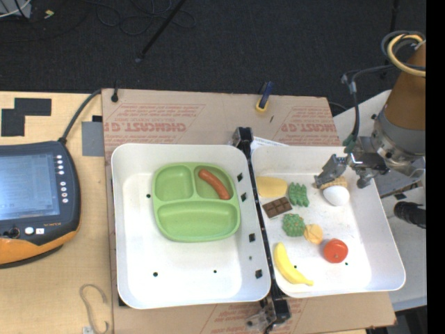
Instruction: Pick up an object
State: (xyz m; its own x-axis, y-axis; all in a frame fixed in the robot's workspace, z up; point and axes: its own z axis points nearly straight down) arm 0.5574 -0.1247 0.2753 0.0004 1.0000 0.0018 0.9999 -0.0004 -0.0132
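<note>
**White egg beneath the gripper in the right bin**

White plastic forms 2 shallow bins set side by side on a cardboard-covered surface (208, 117). The left bin (132, 256) carries a green divided plate (188, 221) with 3 compartments; a red sausage (214, 183) lies at a slant in the upper right compartment. The right bin (368, 256) carries the loose food models. A yellow wedge (271, 186) lies near the divider, with a brown chocolate piece (278, 206) just below it. A green broccoli piece (299, 194) lies beside the wedge, and a 2nd green piece (293, 224) sits below the chocolate. A small orange item (313, 233) touches that 2nd piece. A red tomato (335, 250) rests toward the lower right, and a banana (290, 265) lies along the lower left of this bin.

The grey arm (403, 110) enters from the right. Its gripper (338, 172) hangs over the upper right part of the right bin, directly above a white egg (336, 195). The dark fingers (327, 176) reach the top of the egg; whether they are spread or closed cannot be told from this angle, and no object is seen clamped between them.

A handheld control pendant (35, 193) with a lit screen lies on the surface well to the left of the bins.
</note>
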